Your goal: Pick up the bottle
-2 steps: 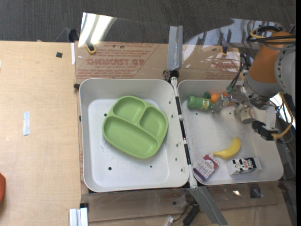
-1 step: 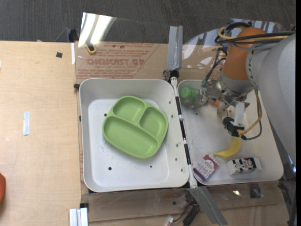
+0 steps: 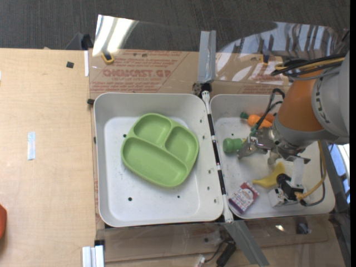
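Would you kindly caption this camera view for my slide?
Grey arm's gripper beside small green bottle in right white bin; green divided plate left.

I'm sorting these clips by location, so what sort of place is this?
Probably a robotics lab bench for pick-and-place trials: a robot arm reaches over two white bins, which hold toy-like items such as a green divided plate.

The wooden bench (image 3: 44, 166) carries two shallow white bins side by side, the left bin (image 3: 153, 216) and the right bin (image 3: 219, 107) touching along their inner rims. A printed cardboard sheet (image 3: 150, 68) lies flat behind them.
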Tool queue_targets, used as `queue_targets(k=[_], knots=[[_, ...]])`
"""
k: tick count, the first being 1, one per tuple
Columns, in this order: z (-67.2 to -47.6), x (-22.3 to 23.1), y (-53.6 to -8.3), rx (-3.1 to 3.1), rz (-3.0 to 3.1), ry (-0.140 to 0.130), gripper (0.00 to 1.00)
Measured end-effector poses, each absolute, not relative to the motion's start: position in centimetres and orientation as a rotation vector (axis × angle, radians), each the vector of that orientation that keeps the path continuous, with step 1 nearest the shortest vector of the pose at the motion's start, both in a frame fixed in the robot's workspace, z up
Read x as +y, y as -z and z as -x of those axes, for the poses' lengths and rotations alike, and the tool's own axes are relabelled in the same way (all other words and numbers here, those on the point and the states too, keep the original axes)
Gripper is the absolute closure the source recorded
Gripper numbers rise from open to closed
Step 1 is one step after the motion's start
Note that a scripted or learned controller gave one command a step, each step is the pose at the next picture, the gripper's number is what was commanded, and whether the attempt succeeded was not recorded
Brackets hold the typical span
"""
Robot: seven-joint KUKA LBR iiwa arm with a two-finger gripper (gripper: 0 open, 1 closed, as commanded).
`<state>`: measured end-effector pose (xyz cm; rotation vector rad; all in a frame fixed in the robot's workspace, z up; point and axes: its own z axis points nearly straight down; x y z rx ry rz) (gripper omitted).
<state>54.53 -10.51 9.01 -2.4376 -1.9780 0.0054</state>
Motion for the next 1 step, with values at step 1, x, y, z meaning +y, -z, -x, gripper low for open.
queue_targets(k=[1], knots=[[-62.28, -17.59, -9.03, -2.050, 2.379, -0.006, 0.00]])
